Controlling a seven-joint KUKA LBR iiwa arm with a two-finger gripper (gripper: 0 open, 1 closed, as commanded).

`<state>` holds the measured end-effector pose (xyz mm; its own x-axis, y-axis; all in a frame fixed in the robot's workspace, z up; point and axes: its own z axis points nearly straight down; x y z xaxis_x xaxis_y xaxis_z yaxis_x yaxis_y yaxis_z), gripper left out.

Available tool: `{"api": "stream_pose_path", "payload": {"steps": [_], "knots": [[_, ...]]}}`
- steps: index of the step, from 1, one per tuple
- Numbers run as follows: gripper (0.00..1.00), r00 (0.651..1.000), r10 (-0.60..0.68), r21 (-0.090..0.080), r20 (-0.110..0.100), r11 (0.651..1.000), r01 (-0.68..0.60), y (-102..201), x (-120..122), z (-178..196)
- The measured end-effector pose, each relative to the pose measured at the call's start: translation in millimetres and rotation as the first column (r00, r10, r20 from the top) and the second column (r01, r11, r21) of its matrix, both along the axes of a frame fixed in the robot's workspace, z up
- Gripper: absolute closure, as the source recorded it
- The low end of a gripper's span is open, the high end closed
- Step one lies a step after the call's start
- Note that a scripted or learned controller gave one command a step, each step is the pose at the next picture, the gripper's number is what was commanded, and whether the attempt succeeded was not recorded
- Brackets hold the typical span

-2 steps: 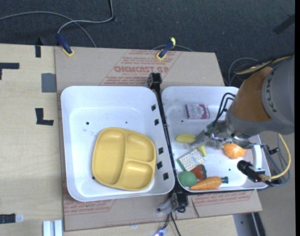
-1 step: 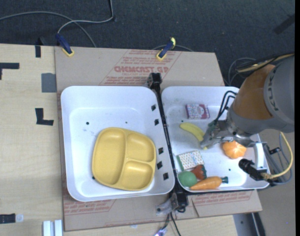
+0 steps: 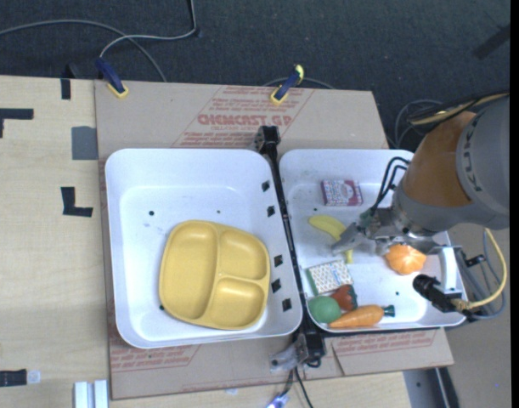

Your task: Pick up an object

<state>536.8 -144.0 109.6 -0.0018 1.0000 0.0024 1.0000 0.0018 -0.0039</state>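
The gripper sits low in the right bin, its tip just beside the banana; whether it is wide or narrow cannot be told, and nothing shows between it. An orange lies against the wrist. Nearby rest a patterned packet, a green ball, a carrot and, toward the far wall, a pink box. The left bin holds a yellow tray. Both bins stand on cardboard on the desk.
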Motion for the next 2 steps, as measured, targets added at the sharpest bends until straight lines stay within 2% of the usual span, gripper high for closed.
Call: {"api": "stream_pose_path", "payload": {"steps": [1,2], "knots": [[0.00,1.000,0.001,-0.002,0.008,1.000,-0.001,46.7,49.3,-23.3],[1.00,1.000,0.002,-0.003,0.008,1.000,-0.002,46.2,49.1,-13.8]]}}
